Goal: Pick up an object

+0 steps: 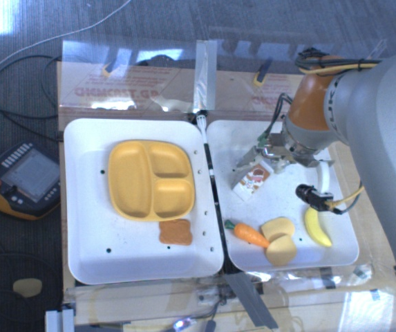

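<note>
Packet (252, 180) lies just beneath claw (268, 152).

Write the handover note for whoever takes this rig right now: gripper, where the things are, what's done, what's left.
Gripper: low in the right bin, at the small white packet; grasp state unclear.
Right bin: packet mid-left, carrot and pale wedge pieces at the front, banana front right.
Left bin: yellow divided plate, toast-coloured piece in front of it.
Done: arm reached in.
Left: confirm a grasp and lift.
</note>
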Controlling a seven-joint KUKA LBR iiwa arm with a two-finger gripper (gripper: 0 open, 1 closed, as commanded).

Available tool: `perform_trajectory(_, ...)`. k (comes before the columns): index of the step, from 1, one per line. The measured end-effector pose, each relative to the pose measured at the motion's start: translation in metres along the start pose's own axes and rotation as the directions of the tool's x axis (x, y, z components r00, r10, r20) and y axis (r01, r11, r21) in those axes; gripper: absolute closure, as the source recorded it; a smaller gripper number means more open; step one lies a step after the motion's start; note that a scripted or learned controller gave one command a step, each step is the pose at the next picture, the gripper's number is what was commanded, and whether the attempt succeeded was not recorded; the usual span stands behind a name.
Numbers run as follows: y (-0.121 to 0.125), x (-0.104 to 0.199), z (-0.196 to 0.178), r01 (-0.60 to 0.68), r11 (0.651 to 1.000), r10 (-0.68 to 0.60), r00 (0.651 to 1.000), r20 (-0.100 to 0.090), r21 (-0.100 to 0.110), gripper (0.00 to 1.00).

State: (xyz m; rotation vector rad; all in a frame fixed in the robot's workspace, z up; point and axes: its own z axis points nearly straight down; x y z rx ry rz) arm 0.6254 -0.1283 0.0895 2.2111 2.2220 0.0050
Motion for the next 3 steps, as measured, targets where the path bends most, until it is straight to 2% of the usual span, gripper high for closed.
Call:
perform_trajectory(1, -0.027, 0.033, -0.001, -0.042, 0.999, 0.042, 0.999, 0.002, -0.003, 0.00)
perform_trajectory(2, -0.026, 0.034, -0.011, -0.043, 0.999, 0.043, 0.999, 0.000, -0.005, 1.00)
perform_trajectory(3, 0.004, 0.094, -0.094, 0.000, 1.000, 0.000, 1.000, -0.001, 0.009, 1.00)
